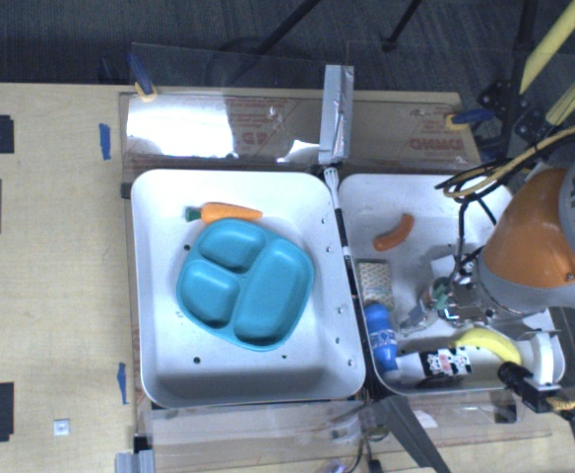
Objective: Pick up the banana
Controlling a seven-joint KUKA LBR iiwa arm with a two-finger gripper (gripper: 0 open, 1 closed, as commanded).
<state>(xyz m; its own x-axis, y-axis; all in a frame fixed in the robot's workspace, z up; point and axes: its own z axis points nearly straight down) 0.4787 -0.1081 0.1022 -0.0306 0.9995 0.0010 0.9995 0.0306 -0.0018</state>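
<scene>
Banana (pixel 488 342): one, yellow, lying in the right bin (pixel 420 197) toward its near edge, at about five o'clock from that bin's middle; its right end sits close under the arm's wrist.
Edges: the banana lies just beside the bin's near wall, with a dark bottle with a white label (pixel 443 362) just below it, at seven o'clock of it.
Open room: the far part of the right bin, around twelve o'clock, is mostly bare white floor; the near half is crowded.
Arm (pixel 539 235): grey with an orange band, reaching in from three o'clock and bent down over the right bin's near right part.
Gripper (pixel 447 299): low over the bin, at ten o'clock from the banana; whether it is parted or closed I cannot tell, as wires and the wrist blur it.
Count, right bin: one banana, one sausage (pixel 394 232) at eleven o'clock, one blue bottle (pixel 380 335) along the left wall, one mesh-patterned pad (pixel 374 281), one dark bottle.
Count, left bin (pixel 159 294): one blue divided plate (pixel 246 282) with three compartments, one carrot (pixel 226 211) touching its far rim at twelve o'clock.
Bins: two, side by side.
</scene>
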